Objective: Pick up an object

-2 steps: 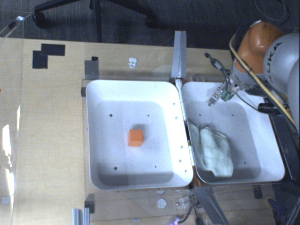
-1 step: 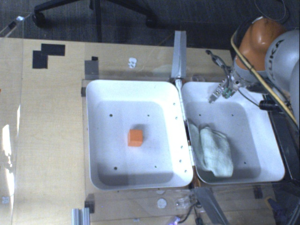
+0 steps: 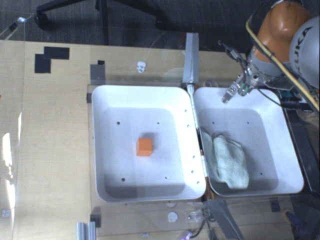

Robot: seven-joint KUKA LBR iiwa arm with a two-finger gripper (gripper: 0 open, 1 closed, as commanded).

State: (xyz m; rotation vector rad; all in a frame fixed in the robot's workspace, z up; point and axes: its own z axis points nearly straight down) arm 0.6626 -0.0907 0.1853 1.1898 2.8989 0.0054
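Observation:
An orange cube [image 3: 144, 147] lies near the middle of the left bin [image 3: 107, 184]. A crumpled white cloth [image 3: 229, 161] rests in the front left part of the right bin [image 3: 292, 181]. My gripper [image 3: 235, 91] hangs above the back rim of the right bin, well away from both objects. Nothing shows between its fingers. The arm reaches in from the upper right, its orange band [image 3: 280, 21] above the wrist.
A metal divider post [image 3: 190, 59] stands behind the seam between the two bins. A yellow cable [image 3: 285, 74] runs along the arm at the right. Black chair legs [image 3: 100, 4] sit on the floor beyond the bench.

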